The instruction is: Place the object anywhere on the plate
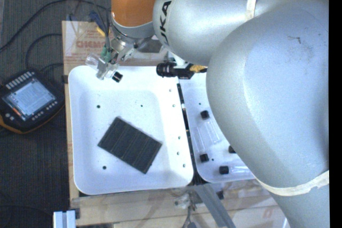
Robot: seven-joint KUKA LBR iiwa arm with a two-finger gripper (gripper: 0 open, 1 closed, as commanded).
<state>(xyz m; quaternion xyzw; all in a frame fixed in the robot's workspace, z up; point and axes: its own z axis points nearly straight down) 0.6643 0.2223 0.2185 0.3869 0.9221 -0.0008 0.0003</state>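
Gripper (108,68) sits over the far left corner of the left bin (80,131), just below the orange wrist band. Cannot tell from this view whether it is apart or together; nothing is visibly held in it. A small dark piece with a pale tip shows right at the tip, but I cannot tell whether it belongs to the gripper.

Outward from the gripper, nearer the camera and slightly to the right as seen, a dark ribbed rectangular slab (130,145) lies flat on the bin floor, turned at a diagonal, well apart from the gripper. Whether this is the plate or the object is uncertain; no other loose item is clearly visible in the left bin.

Further right of the gripper, the right bin (199,94) is mostly covered by the arm; a few small black pieces (203,114) and a clear item (207,133) show along its left side.

Handling judgement: the slab looks thin, stiff and light, with a ribbed top that should give some friction. It lies flush, so a pinch across its short width at mid-length seems best; the edges offer little height to bite on.
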